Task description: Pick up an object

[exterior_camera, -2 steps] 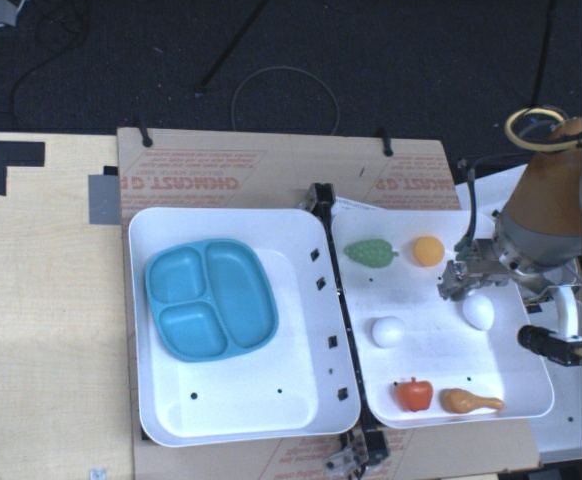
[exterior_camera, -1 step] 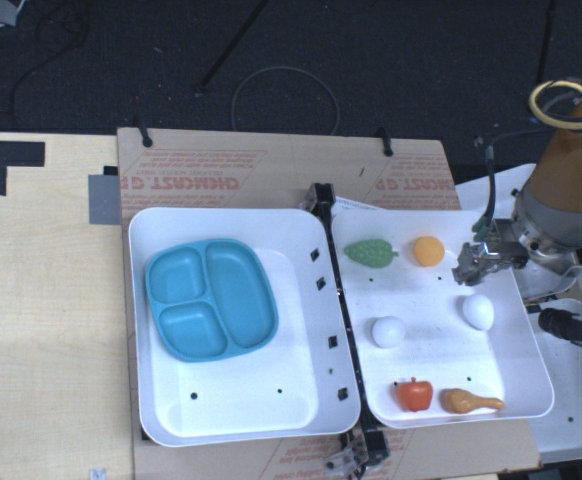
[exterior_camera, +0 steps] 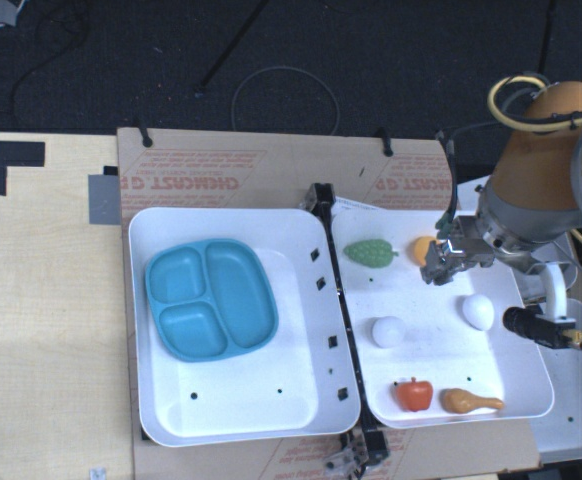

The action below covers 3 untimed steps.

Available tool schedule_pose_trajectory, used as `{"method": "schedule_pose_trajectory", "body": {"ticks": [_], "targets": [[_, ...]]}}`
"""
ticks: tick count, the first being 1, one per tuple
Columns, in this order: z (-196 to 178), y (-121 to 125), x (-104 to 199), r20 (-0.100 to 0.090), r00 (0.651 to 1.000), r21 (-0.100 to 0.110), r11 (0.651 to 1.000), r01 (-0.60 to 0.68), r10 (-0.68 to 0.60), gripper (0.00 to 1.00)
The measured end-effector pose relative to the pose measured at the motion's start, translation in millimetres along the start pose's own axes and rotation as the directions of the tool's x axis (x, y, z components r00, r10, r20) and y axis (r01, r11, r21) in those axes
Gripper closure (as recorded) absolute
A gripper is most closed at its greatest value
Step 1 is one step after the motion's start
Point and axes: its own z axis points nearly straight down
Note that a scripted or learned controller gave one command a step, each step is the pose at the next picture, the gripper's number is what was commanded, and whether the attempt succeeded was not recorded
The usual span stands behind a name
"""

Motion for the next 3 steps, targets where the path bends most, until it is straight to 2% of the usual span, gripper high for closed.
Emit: {"method": "schedule_pose_trajectory", "body": {"ticks": [1,3], "targets": [[1,15,55,0.001,1.0,0.0,1.0,0.0,0.0,1.0],[21,17,161,0.001,1.0,0.003,1.0,-0.001,0.001,1.0]]}}
